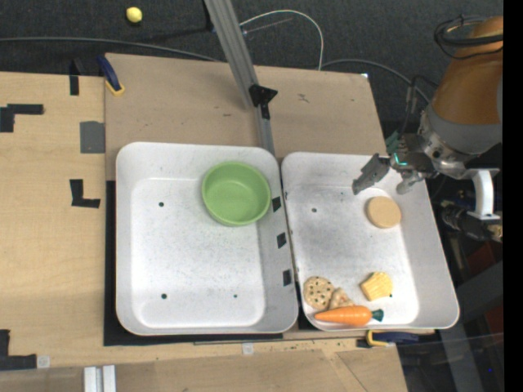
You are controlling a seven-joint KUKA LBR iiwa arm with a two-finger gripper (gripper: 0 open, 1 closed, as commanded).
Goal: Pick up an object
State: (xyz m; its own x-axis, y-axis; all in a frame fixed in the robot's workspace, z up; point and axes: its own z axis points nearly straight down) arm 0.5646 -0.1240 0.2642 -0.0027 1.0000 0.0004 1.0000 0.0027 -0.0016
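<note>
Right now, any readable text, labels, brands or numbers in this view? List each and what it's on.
None readable.
Green bowl: plain, no markings.
Round cookie, cracker, cheese piece, carrot: no print.
White bins: specks and small dark dots, no text.
Black tape marks on the bench: shapes, not letters.

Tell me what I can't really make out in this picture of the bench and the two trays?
- The arm: cut off by the camera view's right edge; most of it lies outside.
- The pincer: seen from above, above the tan round piece; whether it touches that piece cannot be told.
- The small yellow thing on the dark floor: too small to identify.
- The round biscuit-like toy: its lower edge is hidden by the carrot.
</note>
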